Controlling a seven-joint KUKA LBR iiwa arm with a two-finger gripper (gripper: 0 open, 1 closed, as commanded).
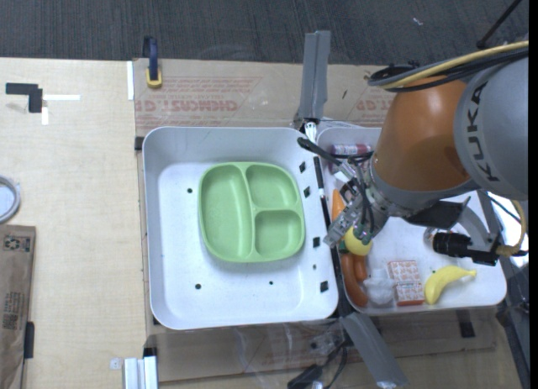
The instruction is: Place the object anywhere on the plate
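A light green plate [252,211] with three compartments lies in the middle of the left white bin [168,236], with nothing on it. My gripper [351,229] hangs low over the left side of the right bin [487,295], close to the wall between the two bins. A small yellow round object [359,244] sits right at the gripper's tip, touching or just under it. Whether it is gripped is hidden by the wrist. The grey and orange arm covers the upper half of the right bin.
In the right bin lie a yellow banana [450,281], a red and white packet [407,281], a clear wrapper [380,293] and an orange item [356,271] near the left wall. A clamp [151,66] stands behind the left bin.
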